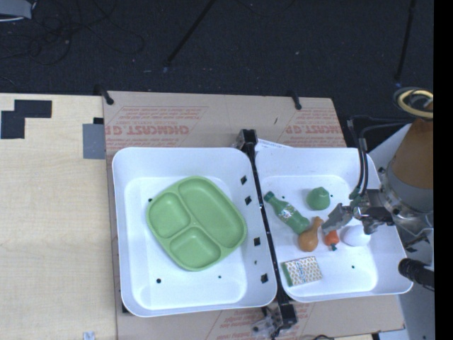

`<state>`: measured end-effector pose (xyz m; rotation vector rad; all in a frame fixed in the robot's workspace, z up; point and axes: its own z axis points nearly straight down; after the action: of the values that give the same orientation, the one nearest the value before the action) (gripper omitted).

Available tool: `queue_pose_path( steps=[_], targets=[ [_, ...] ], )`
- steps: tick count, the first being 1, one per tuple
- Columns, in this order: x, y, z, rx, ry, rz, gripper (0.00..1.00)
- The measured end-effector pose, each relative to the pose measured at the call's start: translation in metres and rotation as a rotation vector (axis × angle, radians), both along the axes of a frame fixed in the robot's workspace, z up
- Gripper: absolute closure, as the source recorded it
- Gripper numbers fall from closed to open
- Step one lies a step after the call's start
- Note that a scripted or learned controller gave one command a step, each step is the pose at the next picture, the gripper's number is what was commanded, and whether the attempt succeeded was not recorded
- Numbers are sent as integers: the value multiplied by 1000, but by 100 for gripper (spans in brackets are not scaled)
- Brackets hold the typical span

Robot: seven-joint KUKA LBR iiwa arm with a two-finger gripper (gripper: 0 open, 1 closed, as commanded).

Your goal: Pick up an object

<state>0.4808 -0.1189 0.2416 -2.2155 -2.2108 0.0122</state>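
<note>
My gripper (341, 218) hangs low over the right bin (368, 278), reaching in from the right. Just under and beside it lie a small red-orange object (331, 239) and a white round object (355, 236). A tan pear-shaped object (309, 238) rests to the gripper's left, touching a green bottle (287, 214) that lies slantwise. A green rounded object (318, 198) sits further back. A patterned flat packet (301, 270) lies near the front wall. I see nothing lifted off the bin floor.
A green divided plate (195, 222) lies in the left bin (141, 289). The black divider (258, 218) runs between the bins. Cardboard (177, 119) lies under both bins, with a wooden bench top (49, 225) to the left.
</note>
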Motion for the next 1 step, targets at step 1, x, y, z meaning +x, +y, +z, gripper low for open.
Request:
queue_pose_path(
  steps=[1],
  targets=[
    [2, 0, 5, -2, -10, 2, 0]
  ],
)
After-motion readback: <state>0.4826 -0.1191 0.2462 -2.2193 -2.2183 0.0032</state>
